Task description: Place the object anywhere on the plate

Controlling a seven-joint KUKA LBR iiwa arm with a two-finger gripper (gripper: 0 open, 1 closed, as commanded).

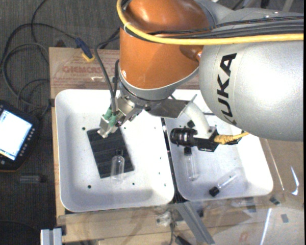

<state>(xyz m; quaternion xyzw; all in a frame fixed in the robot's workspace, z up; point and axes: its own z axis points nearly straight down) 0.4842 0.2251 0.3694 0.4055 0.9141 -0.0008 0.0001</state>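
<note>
Hanging over the far-left corner of the dark plate [109, 152], the gripper [108, 124] points down and to the left; whether it is spread or pinched cannot be made out from this angle. A clear vial [117, 166] lies on the plate's near part, on the near side of the tool and slightly right, its long axis running near to far. By my reading it already rests on the plate, apart from the tool. The left bin [71, 137] bears the plate.
</note>
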